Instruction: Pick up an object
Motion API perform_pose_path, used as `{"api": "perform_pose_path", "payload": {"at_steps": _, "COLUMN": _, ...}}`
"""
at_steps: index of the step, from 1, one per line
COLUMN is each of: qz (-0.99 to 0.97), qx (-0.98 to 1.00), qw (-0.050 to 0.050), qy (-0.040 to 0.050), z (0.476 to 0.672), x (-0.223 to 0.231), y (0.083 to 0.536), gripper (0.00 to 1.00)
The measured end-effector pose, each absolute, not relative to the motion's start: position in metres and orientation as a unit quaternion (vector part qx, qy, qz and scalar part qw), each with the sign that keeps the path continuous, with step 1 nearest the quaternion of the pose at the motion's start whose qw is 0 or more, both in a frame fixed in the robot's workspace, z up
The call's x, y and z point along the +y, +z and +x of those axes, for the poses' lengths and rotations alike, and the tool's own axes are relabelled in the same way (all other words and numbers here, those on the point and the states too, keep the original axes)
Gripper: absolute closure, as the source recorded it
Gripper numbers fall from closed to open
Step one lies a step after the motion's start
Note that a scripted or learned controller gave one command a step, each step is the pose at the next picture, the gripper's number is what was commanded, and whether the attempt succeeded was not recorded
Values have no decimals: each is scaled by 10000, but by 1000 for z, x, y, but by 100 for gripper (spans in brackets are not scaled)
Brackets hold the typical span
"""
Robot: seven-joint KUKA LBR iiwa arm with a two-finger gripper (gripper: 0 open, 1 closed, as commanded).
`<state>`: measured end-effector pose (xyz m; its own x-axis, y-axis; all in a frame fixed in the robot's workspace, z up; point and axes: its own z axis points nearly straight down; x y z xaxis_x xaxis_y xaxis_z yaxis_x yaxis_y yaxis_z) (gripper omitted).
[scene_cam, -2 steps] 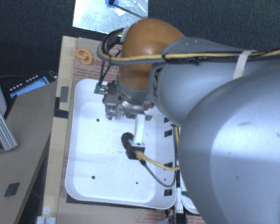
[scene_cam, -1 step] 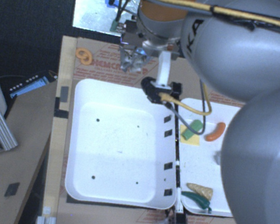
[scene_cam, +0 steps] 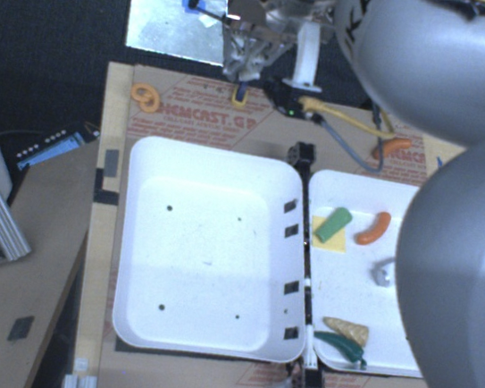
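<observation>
Pincer sits top centre of frame, past the bins — can't tell its state. Objs lie lower right: green block, orange sausage in right bin — long axes slanted.

Two bins sit side by side on the worktop. In the right bin, a block lies on a flat pad at the far left, a sausage-shaped piece just right of them, and a wedge and a curved tool at the near edge. The gripper hangs beyond the left bin
</observation>
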<state>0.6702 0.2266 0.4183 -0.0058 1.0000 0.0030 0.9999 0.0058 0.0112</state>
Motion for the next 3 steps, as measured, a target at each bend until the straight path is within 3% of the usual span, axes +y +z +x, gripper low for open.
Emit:
{"api": "perform_pose_path", "payload": {"at_steps": 1, "qz": 7049, "qx": 7093, "qw": 11, "qy": 24, "z": 651, "x": 232, "y": 450, "gripper": 100}}
{"api": "perform_pose_path", "payload": {"at_steps": 2, "qz": 7051, "qx": 7091, "qw": 16, "qy": 24, "z": 669, "x": 234, "y": 474, "gripper": 100}}
{"api": "perform_pose_path", "payload": {"at_steps": 3, "qz": 7048, "qx": 7094, "qw": 12, "qy": 27, "z": 650, "x": 234, "y": 516, "gripper": 100}}
